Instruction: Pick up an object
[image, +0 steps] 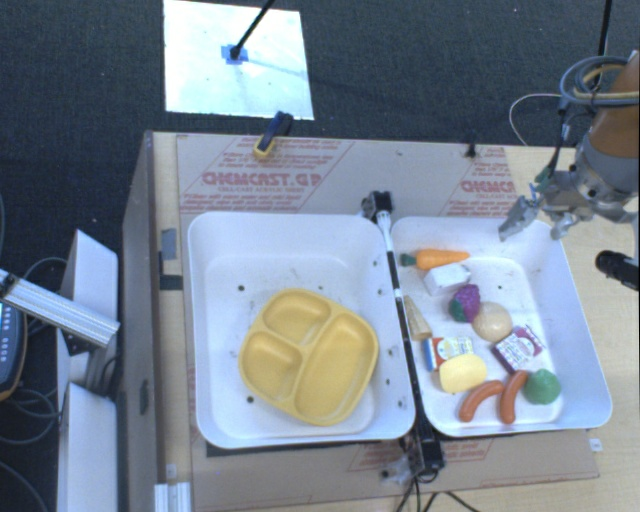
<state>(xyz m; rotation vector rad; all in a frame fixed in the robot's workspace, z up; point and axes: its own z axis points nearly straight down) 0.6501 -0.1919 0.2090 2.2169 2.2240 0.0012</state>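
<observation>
My gripper (537, 220) hangs at the far right, over the back rim of the right bin (580, 300). Its fingers stand open with nothing between them. Toy food lies in this bin: an orange carrot (440, 258) and a white block (446, 277) at the back, then purple grapes (467, 298) and a beige ball (492, 321). Toward the front are a red-and-white packet (518, 350), a yellow piece (462, 373), two sausages (481, 400) and a green ball (542, 386). The carrot is the nearest item, left of the gripper and below it in the view.
The left bin (230, 250) holds a yellow divided plate (310, 355). A black divider clip (379, 205) sits where the two bins meet. A tan wedge (416, 320) and a small printed packet (450, 348) lie near the right bin's left wall. Cables hang behind the arm.
</observation>
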